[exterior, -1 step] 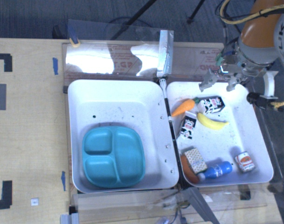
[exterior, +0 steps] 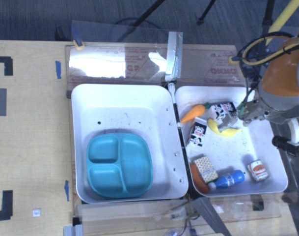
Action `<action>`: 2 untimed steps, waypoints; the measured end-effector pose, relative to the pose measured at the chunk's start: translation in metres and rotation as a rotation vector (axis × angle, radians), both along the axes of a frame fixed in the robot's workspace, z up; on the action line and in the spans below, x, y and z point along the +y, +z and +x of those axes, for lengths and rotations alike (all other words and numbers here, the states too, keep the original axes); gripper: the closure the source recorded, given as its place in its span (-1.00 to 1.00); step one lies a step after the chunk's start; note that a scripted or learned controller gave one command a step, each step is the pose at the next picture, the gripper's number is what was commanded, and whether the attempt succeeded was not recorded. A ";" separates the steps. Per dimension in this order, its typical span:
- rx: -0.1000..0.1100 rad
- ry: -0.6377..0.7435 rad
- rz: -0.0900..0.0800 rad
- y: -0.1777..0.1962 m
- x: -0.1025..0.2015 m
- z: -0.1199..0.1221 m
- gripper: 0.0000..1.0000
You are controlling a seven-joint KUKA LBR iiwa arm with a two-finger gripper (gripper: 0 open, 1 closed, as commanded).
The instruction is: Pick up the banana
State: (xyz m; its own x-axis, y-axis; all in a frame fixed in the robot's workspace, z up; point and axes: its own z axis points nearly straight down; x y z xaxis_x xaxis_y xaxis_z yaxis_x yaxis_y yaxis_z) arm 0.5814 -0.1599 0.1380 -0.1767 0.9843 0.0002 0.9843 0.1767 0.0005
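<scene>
The banana (exterior: 224,130) is small and yellow. It lies in the right bin (exterior: 272,154), just below a black-and-white cow-print carton (exterior: 222,111). My gripper (exterior: 243,116) hangs over the upper right part of that bin. It is just right of the banana and the carton, close to the banana's right end. The grey arm with its orange band (exterior: 282,80) comes in from the right behind the gripper. I see nothing held in the gripper.
The right bin also holds a carrot (exterior: 193,113), a second cow-print carton (exterior: 198,132), a patterned box (exterior: 206,168), a blue bottle (exterior: 229,179) and a small can (exterior: 258,170). A blue divided plate (exterior: 120,164) sits in the left bin (exterior: 90,107).
</scene>
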 end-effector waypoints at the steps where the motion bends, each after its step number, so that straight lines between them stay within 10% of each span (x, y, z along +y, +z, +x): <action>1: -0.005 0.348 -0.003 0.079 -0.001 -0.030 -1.00; 2: -0.008 0.825 -0.005 0.046 -0.018 0.074 -1.00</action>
